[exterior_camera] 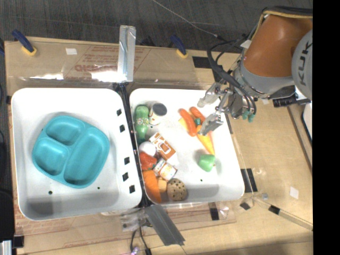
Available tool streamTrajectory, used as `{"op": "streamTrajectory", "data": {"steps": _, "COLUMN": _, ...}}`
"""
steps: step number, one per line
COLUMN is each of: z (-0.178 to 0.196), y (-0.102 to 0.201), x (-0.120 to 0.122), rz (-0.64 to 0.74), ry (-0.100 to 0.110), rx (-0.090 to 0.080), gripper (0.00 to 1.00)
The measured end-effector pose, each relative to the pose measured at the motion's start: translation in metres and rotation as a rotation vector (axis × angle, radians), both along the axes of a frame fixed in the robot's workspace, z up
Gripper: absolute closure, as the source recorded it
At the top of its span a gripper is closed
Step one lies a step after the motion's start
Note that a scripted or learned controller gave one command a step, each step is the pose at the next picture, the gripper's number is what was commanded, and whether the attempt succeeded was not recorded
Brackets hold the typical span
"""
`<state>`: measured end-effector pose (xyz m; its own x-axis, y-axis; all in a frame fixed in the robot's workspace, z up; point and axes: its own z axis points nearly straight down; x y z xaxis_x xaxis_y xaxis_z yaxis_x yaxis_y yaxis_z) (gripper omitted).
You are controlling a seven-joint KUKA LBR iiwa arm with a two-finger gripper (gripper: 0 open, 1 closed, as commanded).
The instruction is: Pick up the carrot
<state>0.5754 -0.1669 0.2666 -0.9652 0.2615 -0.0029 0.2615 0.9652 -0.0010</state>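
grey arm [276, 78], orange band, black cables

From my feed the bench [276, 169] is a pale wood surface, bare to the right of the bins with a few small black tape marks on it. Two shallow white bins sit on it side by side, touching along a central divider. The left bin [26, 158] and the right bin [228, 158] rest on a cardboard-coloured sheet [95, 57] that shows behind them. Blue clamps [24, 41] grip that sheet's far edge, and an upright metal bracket [127, 52] stands behind the divider.
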Motion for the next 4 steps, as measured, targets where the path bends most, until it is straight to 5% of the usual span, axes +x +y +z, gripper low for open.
{"op": "streamTrajectory", "data": {"steps": 1, "z": -0.174, "y": -0.034, "x": 0.019, "rz": 0.057, "ry": 0.0, "rx": 0.0, "gripper": 0.0}}
{"op": "streamTrajectory", "data": {"steps": 2, "z": -0.162, "y": -0.031, "x": 0.022, "rz": 0.067, "ry": -0.004, "rx": -0.001, "gripper": 1.0}}
{"op": "streamTrajectory", "data": {"steps": 3, "z": -0.098, "y": 0.002, "x": 0.029, "rz": 0.274, "ry": -0.003, "rx": 0.0, "gripper": 1.0}}
{"op": "streamTrajectory", "data": {"steps": 4, "z": -0.136, "y": 0.009, "x": -0.006, "rz": 0.666, "ry": 0.004, "rx": 0.002, "gripper": 1.0}}
